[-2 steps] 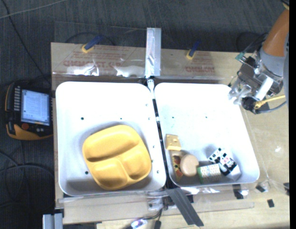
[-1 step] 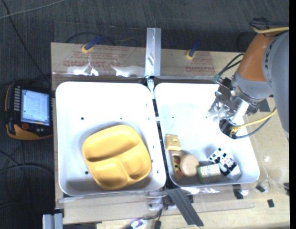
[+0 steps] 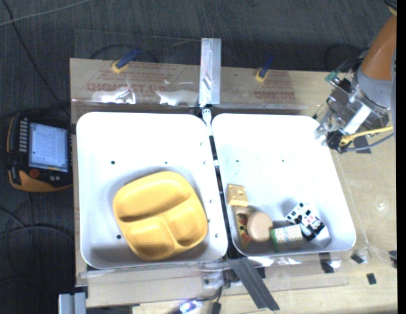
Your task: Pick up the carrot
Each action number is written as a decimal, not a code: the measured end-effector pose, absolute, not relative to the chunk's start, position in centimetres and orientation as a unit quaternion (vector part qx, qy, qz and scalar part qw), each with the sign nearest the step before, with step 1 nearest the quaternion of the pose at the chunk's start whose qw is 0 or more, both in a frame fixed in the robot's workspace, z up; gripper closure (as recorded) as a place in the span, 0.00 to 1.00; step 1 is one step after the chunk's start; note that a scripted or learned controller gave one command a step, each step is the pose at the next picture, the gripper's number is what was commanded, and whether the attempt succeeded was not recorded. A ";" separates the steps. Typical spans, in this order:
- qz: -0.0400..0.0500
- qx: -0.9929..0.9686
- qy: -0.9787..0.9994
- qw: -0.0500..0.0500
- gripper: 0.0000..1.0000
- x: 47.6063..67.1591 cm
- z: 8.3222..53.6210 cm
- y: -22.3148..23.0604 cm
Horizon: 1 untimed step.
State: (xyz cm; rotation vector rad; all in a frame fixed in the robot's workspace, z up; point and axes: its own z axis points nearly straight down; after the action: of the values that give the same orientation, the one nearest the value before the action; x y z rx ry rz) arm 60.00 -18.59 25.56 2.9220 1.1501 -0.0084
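Note:
Several small toy items lie bunched at the front of the right bin. Among them is a thin orange-red piece, wedged between the bin's left wall and a round tan piece; it may be the carrot, but it is too small to be sure. My gripper hangs over the right bin's far right rim, well away from that cluster and with nothing visible in it.
The cluster also holds a pale wooden block, a green can-like piece and a black-and-white checked piece. A yellow divided plate lies in the left bin. An orange handheld pendant sits off the bench to the left.

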 end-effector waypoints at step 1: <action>-0.002 0.928 0.372 0.001 1.00 64.8 32.6 -18.3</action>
State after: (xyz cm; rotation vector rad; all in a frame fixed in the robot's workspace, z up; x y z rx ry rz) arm 64.82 -18.33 32.56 2.9147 1.1674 -0.0064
